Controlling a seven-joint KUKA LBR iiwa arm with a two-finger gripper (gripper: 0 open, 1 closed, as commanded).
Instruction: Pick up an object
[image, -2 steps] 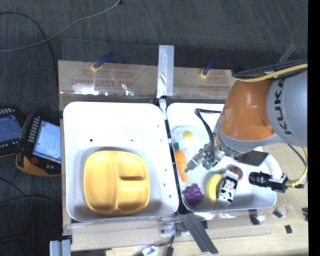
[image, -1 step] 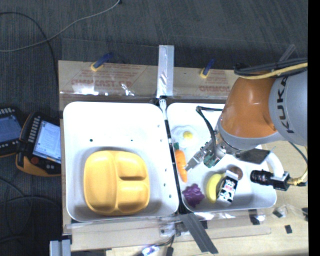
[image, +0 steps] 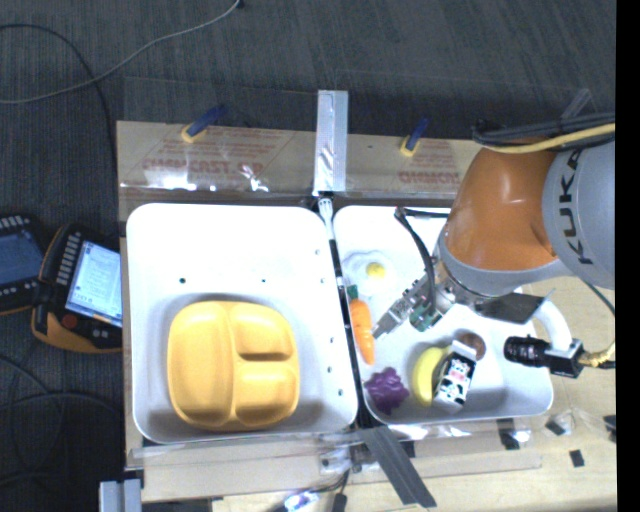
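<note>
Leftmost on my feed, yellow tray (image: 234, 362) in left bin (image: 160, 230). Right bin (image: 535, 400): fried egg (image: 368, 268), carrot (image: 361, 329), purple grapes (image: 386, 387), banana (image: 428, 370), milk carton (image: 456, 379). Gripper (image: 398, 312) hangs beside carrot, fingers parted, holding nothing.

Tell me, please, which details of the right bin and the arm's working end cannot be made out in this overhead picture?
- Pincer: small and blurred in the camera view; whether it grips anything is unclear.
- Right bin: the arm's orange band covers its far right part.
- Black-and-white carton: print too small to read; it overlaps the yellow fruit.
- Purple item: too small to identify.
</note>
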